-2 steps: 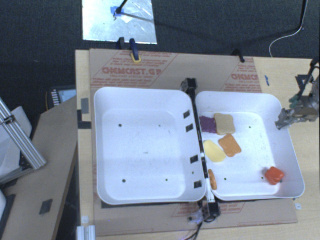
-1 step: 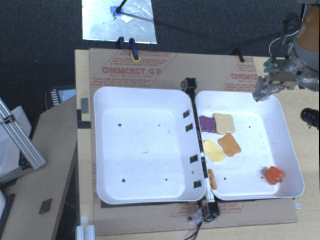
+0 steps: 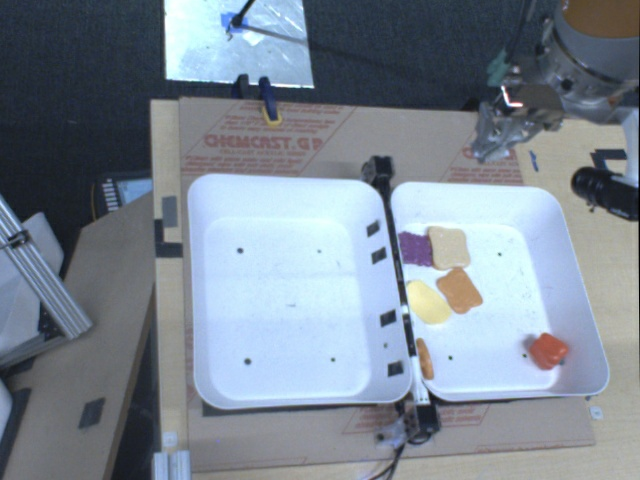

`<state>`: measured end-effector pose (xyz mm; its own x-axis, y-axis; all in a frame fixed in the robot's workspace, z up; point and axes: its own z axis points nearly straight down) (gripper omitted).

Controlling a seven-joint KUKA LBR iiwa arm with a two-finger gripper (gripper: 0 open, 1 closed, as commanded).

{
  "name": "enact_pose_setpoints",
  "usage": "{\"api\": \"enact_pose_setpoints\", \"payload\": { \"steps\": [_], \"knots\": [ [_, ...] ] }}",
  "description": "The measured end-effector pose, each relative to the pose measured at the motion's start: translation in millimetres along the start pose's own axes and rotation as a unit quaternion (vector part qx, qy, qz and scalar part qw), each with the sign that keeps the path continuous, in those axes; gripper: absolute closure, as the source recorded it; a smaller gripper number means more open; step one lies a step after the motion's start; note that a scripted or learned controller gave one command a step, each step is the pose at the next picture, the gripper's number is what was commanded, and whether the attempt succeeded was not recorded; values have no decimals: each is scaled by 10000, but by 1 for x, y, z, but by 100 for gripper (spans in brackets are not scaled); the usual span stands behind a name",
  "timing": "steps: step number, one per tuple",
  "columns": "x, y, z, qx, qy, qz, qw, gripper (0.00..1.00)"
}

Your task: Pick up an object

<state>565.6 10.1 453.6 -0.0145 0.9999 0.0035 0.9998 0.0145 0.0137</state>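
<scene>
While five items lie in the right bin — purple piece, tan slab, orange slab, yellow piece, red piece at lower right — the tool hangs above the counter at upper right, its opening impossible to judge.

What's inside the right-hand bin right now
The right bin holds a purple piece, a tan piece, an orange-brown piece, a yellow piece, a red object and a small orange piece. The tan piece partly covers the purple one.
</scene>
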Motion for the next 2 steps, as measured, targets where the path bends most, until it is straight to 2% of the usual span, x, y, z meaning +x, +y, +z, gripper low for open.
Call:
{"api": "enact_pose_setpoints", "payload": {
  "steps": [1, 2],
  "knots": [
    [52, -35, -88, 5, 0, 25, 10000, 100],
    [102, -16, 57, 132, -23, 31, 9999, 100]
  ]
}}
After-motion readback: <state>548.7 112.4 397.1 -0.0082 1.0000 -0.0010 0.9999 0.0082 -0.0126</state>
